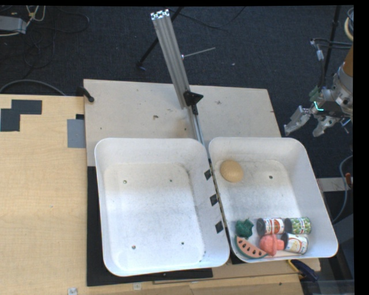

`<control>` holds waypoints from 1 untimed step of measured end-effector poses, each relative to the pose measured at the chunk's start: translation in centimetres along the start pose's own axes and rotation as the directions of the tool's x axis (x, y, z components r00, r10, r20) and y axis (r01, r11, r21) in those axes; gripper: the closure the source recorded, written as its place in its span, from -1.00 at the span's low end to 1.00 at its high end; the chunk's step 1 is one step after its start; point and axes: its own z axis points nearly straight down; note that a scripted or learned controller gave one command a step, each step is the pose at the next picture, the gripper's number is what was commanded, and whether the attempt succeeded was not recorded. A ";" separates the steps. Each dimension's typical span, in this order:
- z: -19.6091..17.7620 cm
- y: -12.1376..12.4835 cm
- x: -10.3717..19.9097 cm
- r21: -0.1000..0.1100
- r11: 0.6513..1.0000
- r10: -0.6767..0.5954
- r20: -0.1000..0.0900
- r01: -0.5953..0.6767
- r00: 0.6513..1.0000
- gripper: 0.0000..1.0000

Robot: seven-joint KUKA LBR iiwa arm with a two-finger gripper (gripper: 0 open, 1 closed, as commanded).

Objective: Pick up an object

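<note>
A pale worktop sits under two white bins. The left bin and the right bin are side by side, touching along the middle. Small black clips sit on the line where they meet. A long silver bar slants up from the back of the bins to the top. On the left is a light wooden table with dark squares on it. The floor is dark, with cables lying on it.
</note>
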 end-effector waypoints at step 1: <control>-0.3 0.1 0.1 -0.004 1.000 -0.003 0.001 0.003 1.000 -1.00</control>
